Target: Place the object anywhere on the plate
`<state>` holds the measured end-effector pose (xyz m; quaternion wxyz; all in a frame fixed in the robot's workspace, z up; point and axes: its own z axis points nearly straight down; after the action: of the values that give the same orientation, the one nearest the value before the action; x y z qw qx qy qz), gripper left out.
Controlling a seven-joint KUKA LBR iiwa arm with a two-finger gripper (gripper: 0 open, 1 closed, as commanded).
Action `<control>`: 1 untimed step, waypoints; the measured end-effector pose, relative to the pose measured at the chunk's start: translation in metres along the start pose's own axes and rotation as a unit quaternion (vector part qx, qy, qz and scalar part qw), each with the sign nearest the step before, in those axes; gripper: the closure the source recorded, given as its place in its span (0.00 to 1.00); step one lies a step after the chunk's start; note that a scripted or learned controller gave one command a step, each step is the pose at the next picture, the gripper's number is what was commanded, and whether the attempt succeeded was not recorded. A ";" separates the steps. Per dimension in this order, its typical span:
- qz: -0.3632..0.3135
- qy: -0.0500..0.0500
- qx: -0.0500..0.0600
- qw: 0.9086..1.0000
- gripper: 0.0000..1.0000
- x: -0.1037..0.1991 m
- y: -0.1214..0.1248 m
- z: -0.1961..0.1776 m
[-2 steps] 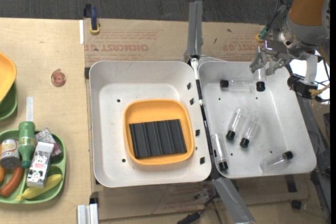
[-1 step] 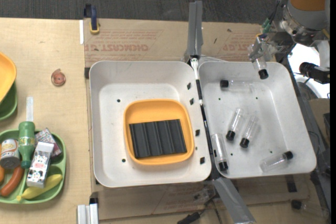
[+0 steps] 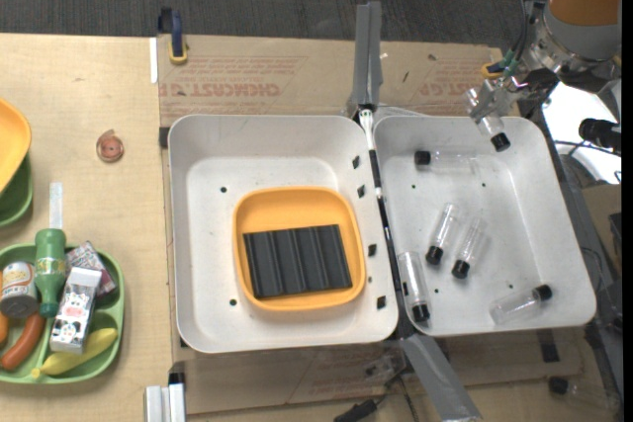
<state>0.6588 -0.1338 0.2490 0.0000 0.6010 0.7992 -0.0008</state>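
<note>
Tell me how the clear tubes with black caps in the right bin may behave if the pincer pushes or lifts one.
The clear tubes look round and lie on their sides, so a push would probably roll them. They seem thin and light, likely slippery to pinch. One tube lies against the bin wall, so gripping it may be awkward.

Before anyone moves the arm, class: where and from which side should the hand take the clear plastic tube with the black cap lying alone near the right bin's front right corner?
Grip the clear plastic tube mid-body, coming straight down. It lies flat, apart from the other tubes, so fingers can straddle its narrow width; the bin wall nearby probably blocks a sideways approach.
</note>
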 end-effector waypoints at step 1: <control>-0.117 -0.001 -0.001 0.993 1.00 -0.004 -0.001 -0.026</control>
<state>0.6593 -0.1380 0.2750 0.0013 0.5031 0.8642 -0.0001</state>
